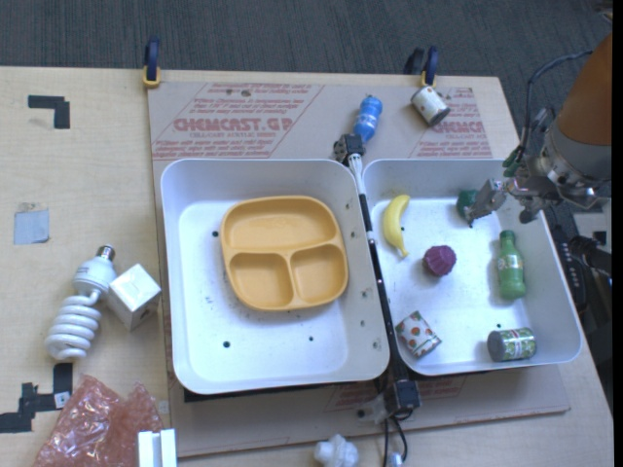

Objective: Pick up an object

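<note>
Small dark green object [468, 203] at right bin's [565, 290] far edge, between the gripper [484, 202] fingers: gripper clenched on it. Green bottle [510, 265], banana [395, 224], purple ball [440, 260] lie nearby in the same bin.

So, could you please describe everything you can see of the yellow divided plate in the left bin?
The yellow divided plate looks like matte plastic, a rounded rectangle with a raised rim. It has three compartments: one long one across the far side and two smaller ones nearer the camera. It lies flat, right side up, turned slightly askew, on the floor of the left bin, away from its walls. Nothing lies on it.
</note>
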